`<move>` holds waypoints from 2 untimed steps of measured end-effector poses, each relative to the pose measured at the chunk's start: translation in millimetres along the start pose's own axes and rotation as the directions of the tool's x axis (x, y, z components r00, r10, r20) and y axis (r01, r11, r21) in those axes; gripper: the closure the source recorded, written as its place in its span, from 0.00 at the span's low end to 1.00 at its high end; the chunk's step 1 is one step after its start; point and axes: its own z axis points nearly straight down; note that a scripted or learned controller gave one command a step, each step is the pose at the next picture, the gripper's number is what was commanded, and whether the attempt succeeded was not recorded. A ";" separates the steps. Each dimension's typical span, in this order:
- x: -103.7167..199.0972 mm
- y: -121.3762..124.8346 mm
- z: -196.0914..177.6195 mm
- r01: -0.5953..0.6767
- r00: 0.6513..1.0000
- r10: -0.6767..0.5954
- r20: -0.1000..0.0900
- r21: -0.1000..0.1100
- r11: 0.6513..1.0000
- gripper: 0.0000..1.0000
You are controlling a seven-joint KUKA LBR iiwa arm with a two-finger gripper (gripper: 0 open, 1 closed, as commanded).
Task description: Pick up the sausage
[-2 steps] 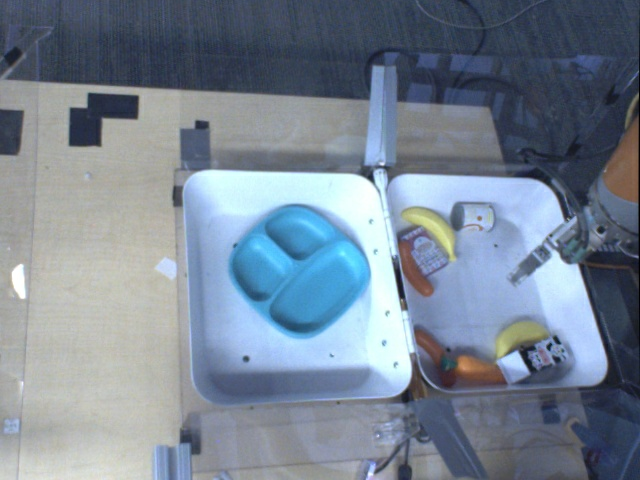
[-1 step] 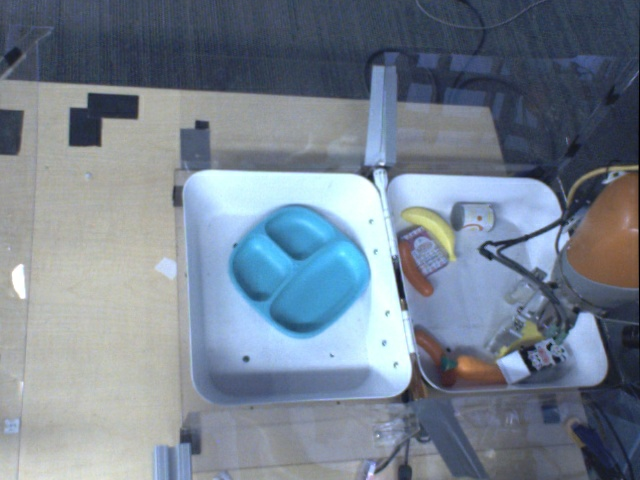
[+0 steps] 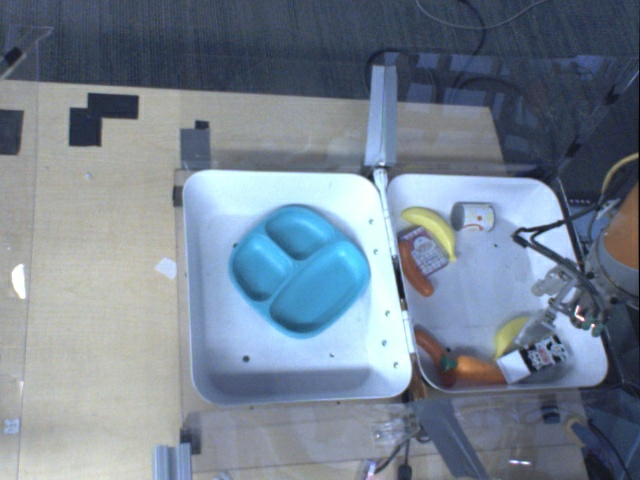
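The step in hand was judged to be the approach, since nothing had been taken hold of. The right bin [image 3: 490, 278] was taken as the reference throughout. The sausage [image 3: 430, 347] was taken to be the dark red link at that bin's near corner, by the wall shared with the other bin, lying at a slant. Its lower end appeared to touch the green end of the carrot [image 3: 480, 370], which lay along the bin's near wall. This reading was not certain: a reddish labelled piece [image 3: 420, 263] further back along the same shared wall, under the banana [image 3: 430, 230], could be confused with it.

A good pick was thought to call for a long crossing of the bin floor towards that corner. The gripper should then be turned across the link's short width and brought down on its upper half (the end away from the carrot), so that the carrot would not be caught. Some room should be left from both walls, because the corner was tight.

The arm [image 3: 618, 243] was seen at the bin's outer side, leaning in over its rim. The gripper [image 3: 562, 303] was held low over the outer part of the bin floor, well apart from the sausage. Whether it was spread or pressed shut could not be told, as it was blurred and small.
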 end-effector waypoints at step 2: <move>14.6 55.3 -36.7 0.413 0.911 -0.413 0.002 -0.002 0.911 1.00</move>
